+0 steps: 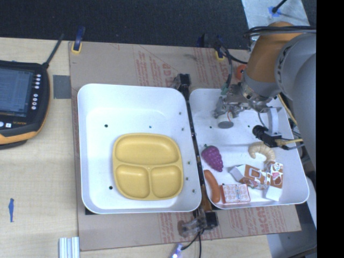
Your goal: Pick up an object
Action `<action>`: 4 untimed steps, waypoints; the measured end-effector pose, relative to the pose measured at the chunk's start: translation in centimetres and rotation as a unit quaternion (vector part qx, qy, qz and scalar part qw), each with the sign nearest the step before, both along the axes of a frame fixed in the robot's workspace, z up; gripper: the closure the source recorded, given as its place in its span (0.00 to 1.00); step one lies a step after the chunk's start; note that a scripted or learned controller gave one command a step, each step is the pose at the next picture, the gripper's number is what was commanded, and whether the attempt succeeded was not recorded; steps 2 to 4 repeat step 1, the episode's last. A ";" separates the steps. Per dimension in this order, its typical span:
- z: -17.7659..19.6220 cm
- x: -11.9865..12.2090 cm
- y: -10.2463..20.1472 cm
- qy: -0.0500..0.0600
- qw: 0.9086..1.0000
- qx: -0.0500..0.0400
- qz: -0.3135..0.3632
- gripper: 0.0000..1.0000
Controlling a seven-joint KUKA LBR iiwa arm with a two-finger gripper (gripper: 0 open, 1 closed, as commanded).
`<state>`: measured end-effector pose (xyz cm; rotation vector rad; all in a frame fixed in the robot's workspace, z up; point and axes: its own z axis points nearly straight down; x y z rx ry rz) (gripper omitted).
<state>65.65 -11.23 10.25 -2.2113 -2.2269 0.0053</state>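
Claw (226, 113) state cannot be told. Below it, purple grapes (212, 157) judged light, bumpy, soft; best gripped across the widest middle.

My gripper (228, 110) is hanging over the far end of the right bin (301, 198), and bare white floor is lying open just below my fingers. Nearer the camera, purple grapes (212, 157), a croissant (262, 151), a sausage (212, 186) and small cartons (252, 183) are crowding the way. Beyond the rim at my side, a yellow tray (148, 165) is taking up much of the left bin (97, 104).
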 end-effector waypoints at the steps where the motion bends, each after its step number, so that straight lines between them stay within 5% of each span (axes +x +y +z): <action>1: 9.0 -2.0 6.1 -0.002 1.000 0.000 -0.001 1.00; 4: 9.0 -2.0 6.1 -0.002 1.000 0.000 -0.001 1.00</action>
